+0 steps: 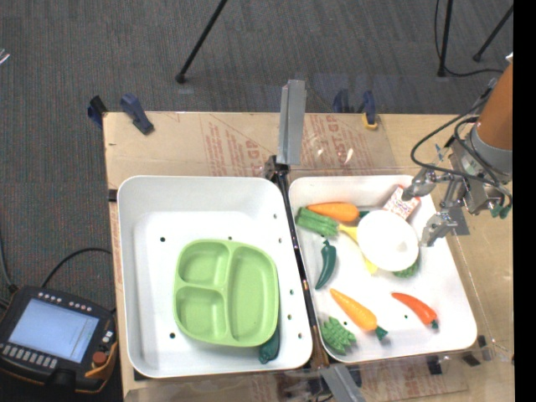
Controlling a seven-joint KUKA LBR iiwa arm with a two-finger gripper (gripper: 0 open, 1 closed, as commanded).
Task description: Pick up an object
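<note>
Lime-green plastic marks the left bin (pixel 134 224): a three-part tray (pixel 226 291), smooth, stiff and shallow, lying flat with a dark green vegetable (pixel 268 350) at its near right corner. On the plywood surface (pixel 193 141) the right bin (pixel 465 308) carries the likely candidates, all toy food that looks light, rigid and somewhat slick. From its left side: a green ridged pod (pixel 316 222) touching an orange carrot-like piece (pixel 335 211), a dark green pepper (pixel 326 264), a bumpy green piece (pixel 339 333) at the near edge, and an orange carrot (pixel 355 308) lying aslant. Further right, a white round dish (pixel 389 239) sits over a yellow piece (pixel 368 262), and a red chilli (pixel 416 308) lies apart in open floor. The carrot or the chilli would best be taken across the thick middle, since tapered ends may slip. The tool (pixel 435 208) hangs over the bin's far right corner, fingers spread apart, nothing between them
</note>
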